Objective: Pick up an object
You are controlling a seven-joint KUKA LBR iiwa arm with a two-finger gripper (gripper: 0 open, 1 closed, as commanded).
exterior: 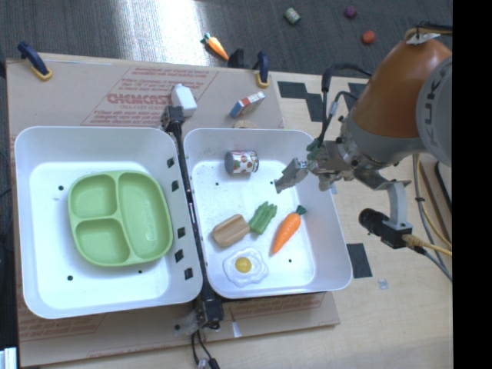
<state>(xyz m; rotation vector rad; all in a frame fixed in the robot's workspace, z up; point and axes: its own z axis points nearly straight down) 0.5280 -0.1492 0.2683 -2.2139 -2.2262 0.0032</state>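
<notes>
Surface's right bin [327,264]: tool [290,177] is hovering, finger state unclear; carrot [284,232] is lying just below it, long axis diagonal.

You have the gripper [291,175] over the right bin [332,229] near its right wall, nothing between its fingers. That bin holds a can [241,162], a carrot [285,231], a green vegetable [262,217], a bread roll [229,230] and a fried egg [245,267]. A green divided plate [119,217] sits in the left bin [34,283].

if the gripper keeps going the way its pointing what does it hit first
The gripper points down-left into the right bin. Most likely it meets the bin floor just above the carrot; height is hard to judge from this slanted view.
</notes>
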